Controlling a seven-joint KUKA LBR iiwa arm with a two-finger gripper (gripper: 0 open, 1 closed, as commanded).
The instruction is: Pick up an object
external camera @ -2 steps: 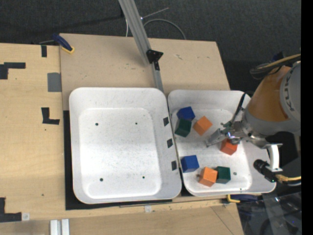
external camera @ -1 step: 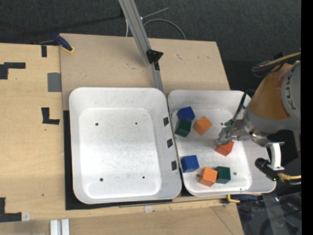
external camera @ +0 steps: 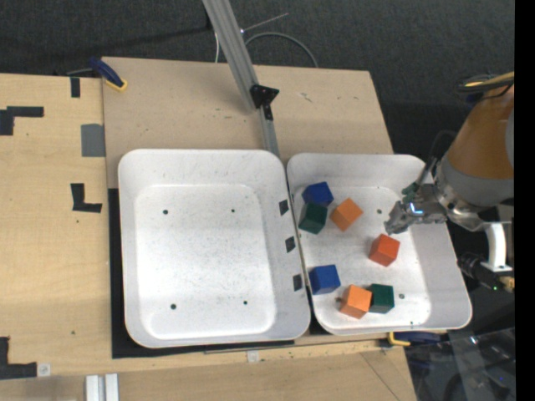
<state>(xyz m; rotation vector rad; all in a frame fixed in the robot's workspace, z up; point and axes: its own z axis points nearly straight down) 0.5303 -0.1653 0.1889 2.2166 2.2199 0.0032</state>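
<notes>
Red cube [external camera: 384, 250] near tool [external camera: 401, 218], unmarked

A robot lab is shown. Two white bins [external camera: 205, 161] are set side by side on a plywood bench [external camera: 50, 182] marked with black tape. A grey and orange robot arm [external camera: 481, 153] is seen at 3 o'clock.

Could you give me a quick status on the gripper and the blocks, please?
Gripper over right bin, holding nothing seen. Nearest: red block, just below it. Orange block to its left, nothing on top.
</notes>
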